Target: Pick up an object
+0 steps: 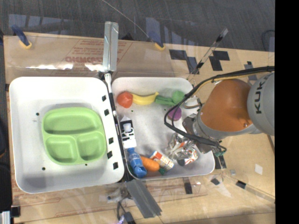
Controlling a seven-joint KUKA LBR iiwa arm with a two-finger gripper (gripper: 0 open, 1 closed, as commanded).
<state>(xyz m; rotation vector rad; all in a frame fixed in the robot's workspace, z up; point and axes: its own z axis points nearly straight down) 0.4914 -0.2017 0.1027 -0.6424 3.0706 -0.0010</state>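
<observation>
My gripper is low in the right bin, near its front right corner, under the arm's orange band. It sits over a small red and white object that it partly hides. Whether that object is gripped cannot be made out. At the bin's far side lie a red ball, a yellow banana and a green piece. A purple piece lies just left of the arm. Along the front lie a blue bottle, an orange carrot and a small box.
The left bin holds a green divided plate. A white and black card lies by the right bin's left wall. Black cables loop from the arm over the bin's far right corner.
</observation>
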